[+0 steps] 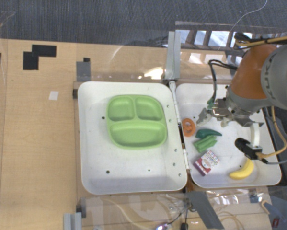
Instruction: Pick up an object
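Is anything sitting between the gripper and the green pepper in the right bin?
Nothing visible does. The gripper hangs above the right bin, and the green pepper lies just below it in view, with only bare bin floor between them. The orange ring sits off to the side.

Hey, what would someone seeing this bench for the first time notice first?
Probably the green divided plate, alone in the left bin. Next, the grey arm with its orange band leaning over the right bin, where a yellow banana, a green pepper and a small red packet lie near the front.
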Robot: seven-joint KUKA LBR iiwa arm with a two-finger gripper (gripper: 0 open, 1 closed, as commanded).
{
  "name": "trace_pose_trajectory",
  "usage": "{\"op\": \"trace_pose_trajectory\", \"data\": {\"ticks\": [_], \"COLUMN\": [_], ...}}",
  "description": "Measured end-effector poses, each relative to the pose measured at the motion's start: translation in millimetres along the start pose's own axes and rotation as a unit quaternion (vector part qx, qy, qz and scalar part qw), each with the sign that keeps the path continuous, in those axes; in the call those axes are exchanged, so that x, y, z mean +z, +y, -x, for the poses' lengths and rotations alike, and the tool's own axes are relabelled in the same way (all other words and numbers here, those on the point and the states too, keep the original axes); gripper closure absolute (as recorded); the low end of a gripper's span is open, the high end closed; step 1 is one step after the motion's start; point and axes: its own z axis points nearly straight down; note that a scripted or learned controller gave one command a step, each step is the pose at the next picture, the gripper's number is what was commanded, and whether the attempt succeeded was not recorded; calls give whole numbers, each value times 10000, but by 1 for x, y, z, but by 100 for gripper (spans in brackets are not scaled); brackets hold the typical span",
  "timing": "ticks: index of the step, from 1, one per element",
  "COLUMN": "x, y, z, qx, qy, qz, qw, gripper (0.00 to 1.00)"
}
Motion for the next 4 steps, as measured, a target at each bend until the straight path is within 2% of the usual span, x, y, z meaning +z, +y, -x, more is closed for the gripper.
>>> {"op": "trace_pose_trajectory", "data": {"ticks": [1, 2, 3, 4], "x": [33, 33, 22, -93], "y": [-46, -63, -60, -73], "z": [2, -6, -10, -45], "qx": [291, 714, 688, 803], "qy": [1, -6, 19, 1], "qz": [81, 115, 132, 10], "qw": [9995, 9974, 9975, 9968], "gripper": [0, 0, 100, 100]}}
